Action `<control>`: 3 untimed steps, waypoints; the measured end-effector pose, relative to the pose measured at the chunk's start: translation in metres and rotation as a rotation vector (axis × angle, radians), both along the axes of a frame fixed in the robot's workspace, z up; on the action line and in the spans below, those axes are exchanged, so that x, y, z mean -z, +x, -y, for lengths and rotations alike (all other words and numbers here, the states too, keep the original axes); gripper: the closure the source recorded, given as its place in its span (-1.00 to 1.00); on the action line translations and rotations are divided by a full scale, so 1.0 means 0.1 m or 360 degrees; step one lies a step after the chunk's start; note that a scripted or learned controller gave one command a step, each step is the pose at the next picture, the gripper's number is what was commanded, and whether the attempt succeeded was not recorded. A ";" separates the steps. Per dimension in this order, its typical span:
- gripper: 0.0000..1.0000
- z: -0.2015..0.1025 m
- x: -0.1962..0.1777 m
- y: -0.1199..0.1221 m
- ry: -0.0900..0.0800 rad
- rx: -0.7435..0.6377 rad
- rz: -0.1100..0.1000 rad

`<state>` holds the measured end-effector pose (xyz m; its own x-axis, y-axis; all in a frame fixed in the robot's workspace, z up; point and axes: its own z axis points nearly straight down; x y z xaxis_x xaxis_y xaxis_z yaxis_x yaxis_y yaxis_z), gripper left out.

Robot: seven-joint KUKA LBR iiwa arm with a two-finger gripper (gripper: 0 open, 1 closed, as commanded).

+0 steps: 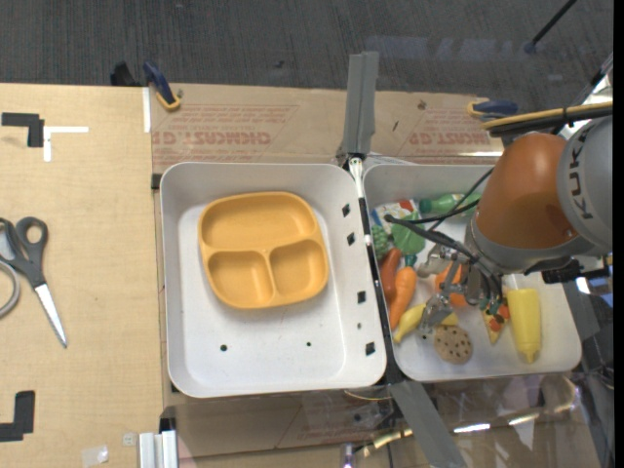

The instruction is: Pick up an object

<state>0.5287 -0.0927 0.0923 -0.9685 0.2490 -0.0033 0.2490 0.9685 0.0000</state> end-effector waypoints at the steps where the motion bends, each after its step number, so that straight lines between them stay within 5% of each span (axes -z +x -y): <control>1: -1.00 0.16 -0.01 0.89 -0.0001 -0.0045 0.0004; 2: -1.00 0.05 -0.01 0.94 -0.0003 0.0080 0.0002; 3: -1.00 0.01 0.00 0.72 0.0001 0.0177 -0.0002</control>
<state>0.6010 -0.0938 0.0927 -0.9348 0.3552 -0.0021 0.3552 0.9348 0.0000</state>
